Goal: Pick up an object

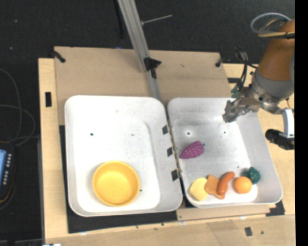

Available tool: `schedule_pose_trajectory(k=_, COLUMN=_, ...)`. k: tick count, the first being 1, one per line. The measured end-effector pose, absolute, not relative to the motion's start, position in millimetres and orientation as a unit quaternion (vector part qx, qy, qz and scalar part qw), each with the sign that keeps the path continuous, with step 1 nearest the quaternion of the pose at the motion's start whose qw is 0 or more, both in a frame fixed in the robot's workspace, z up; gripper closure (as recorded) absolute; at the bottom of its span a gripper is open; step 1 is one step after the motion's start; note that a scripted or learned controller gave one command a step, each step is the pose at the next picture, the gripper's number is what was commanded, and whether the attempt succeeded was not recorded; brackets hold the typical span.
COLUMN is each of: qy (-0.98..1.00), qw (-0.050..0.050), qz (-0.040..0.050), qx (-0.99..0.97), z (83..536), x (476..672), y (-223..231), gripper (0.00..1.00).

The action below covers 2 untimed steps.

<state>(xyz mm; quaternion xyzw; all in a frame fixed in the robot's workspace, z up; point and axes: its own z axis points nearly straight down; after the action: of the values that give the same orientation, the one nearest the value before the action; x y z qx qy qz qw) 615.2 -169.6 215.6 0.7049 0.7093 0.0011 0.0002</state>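
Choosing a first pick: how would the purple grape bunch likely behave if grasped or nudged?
The grape bunch looks like a small moulded toy, so probably light and stiff. Its bumpy, tapered shape may slip between fingers. Lying alone on the right bin floor, a nudge would probably slide or rock it.

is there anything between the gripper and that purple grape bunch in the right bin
Nothing visible. The gripper hangs over the far right part of the right bin, and bare white floor runs from below it to the purple grape bunch. The other toys sit along the near edge, off that path.
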Motion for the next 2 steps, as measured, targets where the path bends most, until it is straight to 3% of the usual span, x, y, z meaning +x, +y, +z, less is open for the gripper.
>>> schedule_pose_trajectory(k=2, qy=0.71, qw=0.001, qz=0.0015, qx=0.704, z=243.6, x=622.8, y=-63.5, gripper=1.0)
